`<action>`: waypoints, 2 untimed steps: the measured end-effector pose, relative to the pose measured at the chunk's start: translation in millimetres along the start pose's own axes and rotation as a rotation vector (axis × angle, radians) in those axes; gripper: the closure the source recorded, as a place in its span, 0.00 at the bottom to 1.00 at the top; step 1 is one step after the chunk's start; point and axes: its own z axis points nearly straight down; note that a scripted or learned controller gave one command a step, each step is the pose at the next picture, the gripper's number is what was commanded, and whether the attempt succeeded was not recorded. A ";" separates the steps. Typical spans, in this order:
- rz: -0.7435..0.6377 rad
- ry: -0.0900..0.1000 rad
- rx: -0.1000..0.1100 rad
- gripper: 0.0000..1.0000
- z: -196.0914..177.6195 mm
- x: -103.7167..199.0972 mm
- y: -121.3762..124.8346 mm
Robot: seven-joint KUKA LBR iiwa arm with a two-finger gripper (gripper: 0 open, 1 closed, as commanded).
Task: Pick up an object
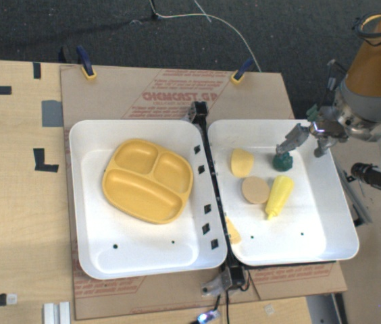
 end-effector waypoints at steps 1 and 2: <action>-0.004 -0.002 -0.012 0.00 -7.2 0.5 2.3; -0.004 -0.002 -0.008 0.00 44.2 11.0 2.9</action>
